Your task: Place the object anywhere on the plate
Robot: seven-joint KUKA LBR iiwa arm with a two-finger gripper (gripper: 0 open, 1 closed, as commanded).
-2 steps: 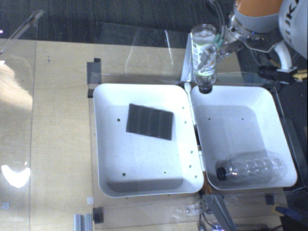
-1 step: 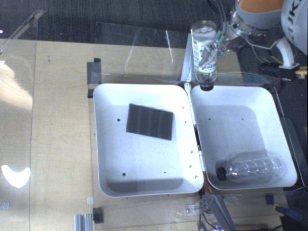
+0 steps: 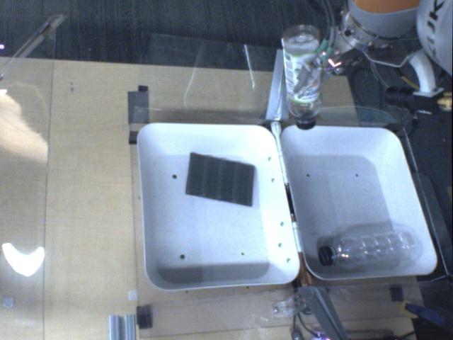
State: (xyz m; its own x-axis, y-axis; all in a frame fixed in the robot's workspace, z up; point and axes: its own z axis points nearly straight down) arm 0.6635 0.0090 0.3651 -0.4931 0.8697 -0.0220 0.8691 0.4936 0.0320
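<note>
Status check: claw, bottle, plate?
Claw up beyond the bins' far edge, clear plastic bottle hanging cap-down beside it, grip unclear. Dark plate flat in left bin. Second clear bottle lying in right bin.

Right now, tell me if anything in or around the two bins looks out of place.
Two things. A clear bottle hangs cap-down above the back edge of the right bin, next to the arm's hand. A second clear bottle lies on its side in that bin's front corner. The dark plate in the left bin sits slightly askew.
</note>
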